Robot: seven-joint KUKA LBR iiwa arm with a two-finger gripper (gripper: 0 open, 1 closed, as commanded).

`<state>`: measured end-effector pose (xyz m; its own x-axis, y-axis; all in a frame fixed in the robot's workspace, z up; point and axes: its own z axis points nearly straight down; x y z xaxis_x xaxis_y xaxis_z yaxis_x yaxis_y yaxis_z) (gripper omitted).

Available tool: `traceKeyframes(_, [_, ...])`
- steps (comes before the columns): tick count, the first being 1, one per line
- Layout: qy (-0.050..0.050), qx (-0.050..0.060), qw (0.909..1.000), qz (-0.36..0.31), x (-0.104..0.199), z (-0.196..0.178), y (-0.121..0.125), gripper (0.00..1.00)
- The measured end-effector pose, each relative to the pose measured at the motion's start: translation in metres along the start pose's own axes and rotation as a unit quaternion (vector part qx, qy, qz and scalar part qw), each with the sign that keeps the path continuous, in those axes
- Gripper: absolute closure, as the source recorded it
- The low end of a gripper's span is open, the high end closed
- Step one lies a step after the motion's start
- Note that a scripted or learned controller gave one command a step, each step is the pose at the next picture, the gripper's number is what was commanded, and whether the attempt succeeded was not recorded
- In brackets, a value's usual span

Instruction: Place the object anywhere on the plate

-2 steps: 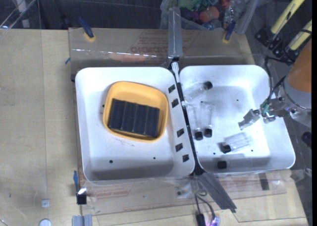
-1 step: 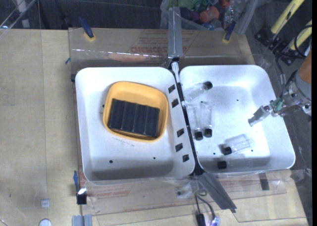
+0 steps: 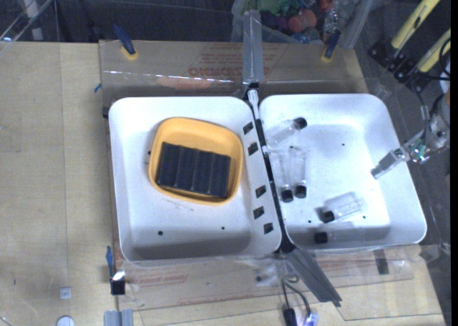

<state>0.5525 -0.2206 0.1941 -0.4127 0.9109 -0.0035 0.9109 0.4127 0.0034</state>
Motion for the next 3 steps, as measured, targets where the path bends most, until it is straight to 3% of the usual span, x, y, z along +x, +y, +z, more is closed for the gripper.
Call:
traceKeyframes(1, [0.0, -0.001, 0.9905, -0.137, -0.01, 0.023, 0.018, 0.0])
traceKeyframes(2, [-0.001, -0.001, 0.9664, -0.257, -0.015, -0.006, 0.031, 0.0])
traceKeyframes(3, [-0.001, -0.002, 0.9238, -0.383, -0.024, 0.023, 0.05, 0.0])
